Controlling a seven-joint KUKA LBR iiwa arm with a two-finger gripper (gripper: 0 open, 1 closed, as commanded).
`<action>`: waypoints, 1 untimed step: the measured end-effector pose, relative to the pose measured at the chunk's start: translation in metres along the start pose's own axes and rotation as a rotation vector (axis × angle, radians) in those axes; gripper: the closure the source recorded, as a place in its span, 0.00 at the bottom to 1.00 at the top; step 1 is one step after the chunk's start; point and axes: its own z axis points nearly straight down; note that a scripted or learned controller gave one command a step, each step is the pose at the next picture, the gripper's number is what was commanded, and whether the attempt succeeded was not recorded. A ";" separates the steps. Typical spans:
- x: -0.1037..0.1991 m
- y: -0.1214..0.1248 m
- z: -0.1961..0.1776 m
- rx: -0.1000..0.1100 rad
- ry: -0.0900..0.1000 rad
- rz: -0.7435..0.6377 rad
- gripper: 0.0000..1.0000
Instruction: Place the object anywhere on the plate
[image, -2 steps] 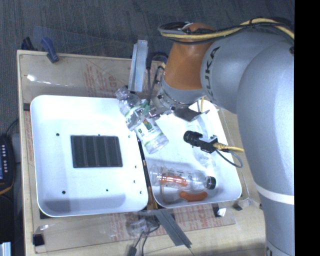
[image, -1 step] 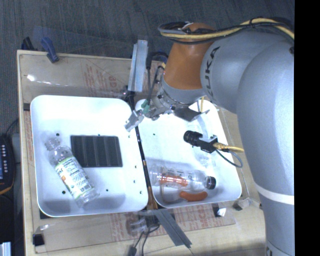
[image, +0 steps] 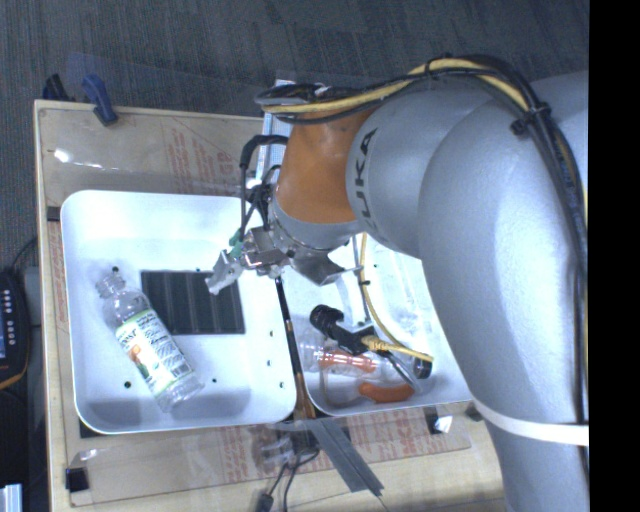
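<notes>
Arm (image: 480, 200) looms nearest | gripper (image: 224, 272) over plate (image: 190, 305) corner, grip state: can't tell | bottle (image: 150, 345) lying in left bin (image: 90, 230) beside plate | I judge it light, slick, crushable; grasp across mid-body

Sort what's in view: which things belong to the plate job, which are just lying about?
Job: dark ribbed plate, gripper over its corner.
Lying about (one may be the object): clear bottle, orange piece, clear pinkish item.
</notes>
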 end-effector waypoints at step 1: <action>0.050 -0.038 0.001 0.001 0.000 0.147 0.00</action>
